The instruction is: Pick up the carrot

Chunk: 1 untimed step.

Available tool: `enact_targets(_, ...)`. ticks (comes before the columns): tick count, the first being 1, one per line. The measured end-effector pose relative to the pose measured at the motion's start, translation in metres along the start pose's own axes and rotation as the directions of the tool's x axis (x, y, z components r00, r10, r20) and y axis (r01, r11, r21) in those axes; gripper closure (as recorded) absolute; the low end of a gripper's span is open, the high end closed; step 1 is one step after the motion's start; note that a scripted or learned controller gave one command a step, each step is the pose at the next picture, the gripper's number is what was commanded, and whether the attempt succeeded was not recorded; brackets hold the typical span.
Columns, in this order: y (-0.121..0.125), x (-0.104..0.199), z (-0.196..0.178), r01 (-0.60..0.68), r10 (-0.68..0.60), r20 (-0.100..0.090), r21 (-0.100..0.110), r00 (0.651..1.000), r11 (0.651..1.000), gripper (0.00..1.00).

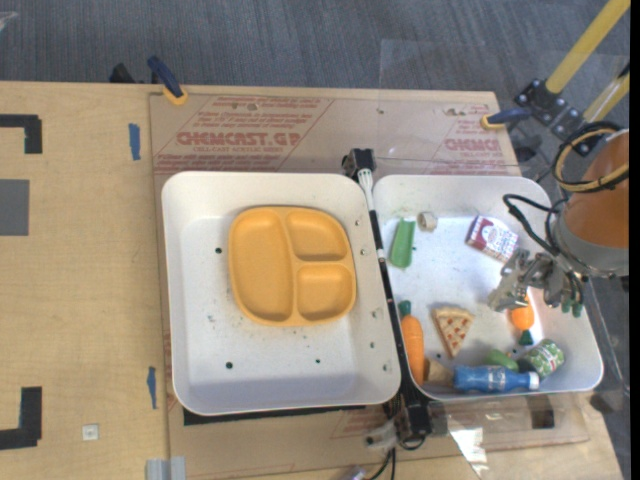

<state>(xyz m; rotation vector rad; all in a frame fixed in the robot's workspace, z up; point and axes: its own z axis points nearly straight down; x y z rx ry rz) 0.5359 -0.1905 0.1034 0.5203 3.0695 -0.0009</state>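
The carrot (412, 340) is orange with a green top and lies lengthwise along the left wall of the right bin (445, 193), near its front corner. My gripper (535, 288) hangs over the right side of that bin, well to the right of the carrot and apart from it. A small orange piece (522, 318) sits just below the gripper. Nothing shows the carrot in the gripper.
Also in the right bin are a pizza slice (453, 327), a blue bottle (490, 378), a green can (545, 357), a maroon box (491, 237) and a green stick (402, 243). In the left bin (190, 298) lies a yellow divided plate (262, 228).
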Motion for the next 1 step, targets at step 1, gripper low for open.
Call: enact_targets(1, 0.0377, 0.0319, -0.0371, -0.290, 0.290, -0.018, 0.009, 0.957, 0.957, 1.00)
